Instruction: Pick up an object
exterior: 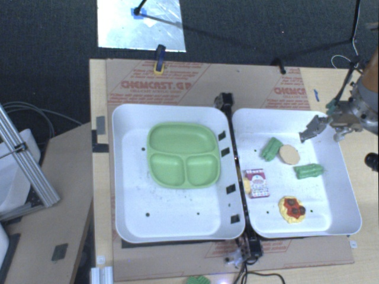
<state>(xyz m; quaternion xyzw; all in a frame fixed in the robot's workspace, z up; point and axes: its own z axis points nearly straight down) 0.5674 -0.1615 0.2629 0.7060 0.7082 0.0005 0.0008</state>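
Gripper (323,129) hangs over the right bin's (343,182) far right edge; how its fingers stand I cannot tell. Below it lie a tan disc (289,154), two green pieces (271,148) (308,170), a small carton (256,183), a pizza toy (292,209) — all apart. Green divided tray (183,155) sits in the left bin (127,212).

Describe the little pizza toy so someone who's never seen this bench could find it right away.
Start at the right-hand white bin. Go to its near edge, below the small red-and-white box and the green pieces. The pizza toy lies there: yellow with red topping, the only yellow and red thing among them.
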